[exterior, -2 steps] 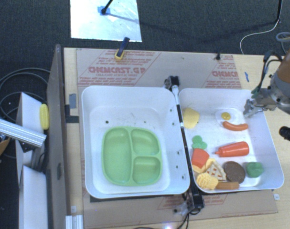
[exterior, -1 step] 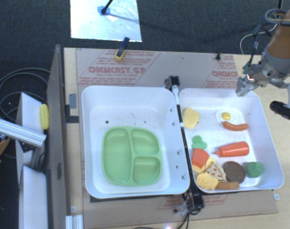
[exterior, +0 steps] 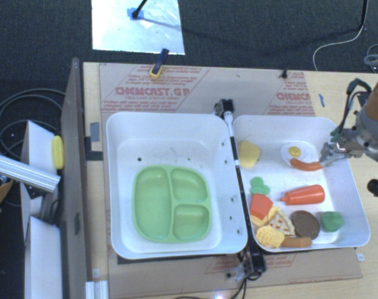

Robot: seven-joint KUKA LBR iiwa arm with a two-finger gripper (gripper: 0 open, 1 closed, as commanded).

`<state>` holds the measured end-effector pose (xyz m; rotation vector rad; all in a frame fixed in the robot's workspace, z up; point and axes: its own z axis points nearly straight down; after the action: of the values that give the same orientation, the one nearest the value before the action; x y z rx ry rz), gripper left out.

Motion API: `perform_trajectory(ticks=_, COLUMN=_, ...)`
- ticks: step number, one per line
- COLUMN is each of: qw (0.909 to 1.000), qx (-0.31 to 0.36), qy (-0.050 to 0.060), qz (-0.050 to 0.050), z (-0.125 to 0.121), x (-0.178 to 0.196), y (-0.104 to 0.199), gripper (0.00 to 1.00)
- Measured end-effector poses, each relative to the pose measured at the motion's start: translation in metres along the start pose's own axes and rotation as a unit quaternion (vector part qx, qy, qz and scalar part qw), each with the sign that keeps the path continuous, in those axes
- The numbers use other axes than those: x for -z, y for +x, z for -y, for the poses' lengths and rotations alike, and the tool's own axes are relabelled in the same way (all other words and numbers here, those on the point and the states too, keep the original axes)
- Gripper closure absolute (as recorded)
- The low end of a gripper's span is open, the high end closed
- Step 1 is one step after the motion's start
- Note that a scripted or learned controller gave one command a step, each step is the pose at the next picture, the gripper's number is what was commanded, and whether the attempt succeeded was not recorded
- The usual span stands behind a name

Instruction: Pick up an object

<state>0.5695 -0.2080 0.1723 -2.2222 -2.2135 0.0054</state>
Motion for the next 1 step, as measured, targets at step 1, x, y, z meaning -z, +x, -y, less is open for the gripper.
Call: perform_trajectory(ticks=1, qw=1.0, qx=0.003, qy=-0.004, qz=0.001, z=-0.0052, x=0.0011, y=0.0014, gripper=0.0)
